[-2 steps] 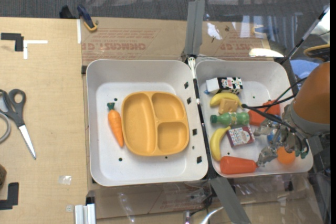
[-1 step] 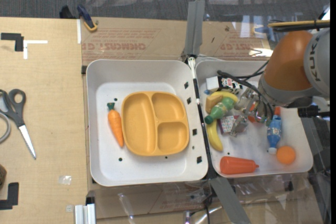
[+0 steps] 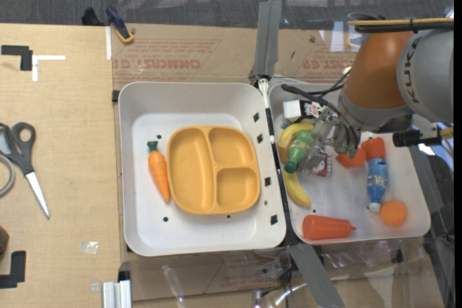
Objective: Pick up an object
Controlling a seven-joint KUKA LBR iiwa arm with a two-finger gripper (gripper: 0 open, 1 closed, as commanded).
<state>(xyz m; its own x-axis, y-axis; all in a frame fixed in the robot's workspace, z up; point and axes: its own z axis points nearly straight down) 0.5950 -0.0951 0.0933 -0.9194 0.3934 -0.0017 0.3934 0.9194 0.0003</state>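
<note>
My gripper (image 3: 326,144) hangs low over the left half of the right bin (image 3: 415,227). It is directly above a clear plastic bottle with a green cap (image 3: 302,155), which lies against a yellow banana (image 3: 294,187). Beside the wrist sit a red-orange pepper-like piece (image 3: 364,151), a blue bottle (image 3: 377,182) and an orange ball (image 3: 393,213). A red-orange cone-shaped toy (image 3: 326,227) lies at the bin's front. The gripper's body hides the things under it, and whether it touches the bottle is unclear.
The left bin (image 3: 137,177) holds a yellow divided plate (image 3: 214,169) and a toy carrot (image 3: 159,171). Scissors (image 3: 29,166) lie on the bench at far left. A small white box (image 3: 291,109) sits at the right bin's back left corner.
</note>
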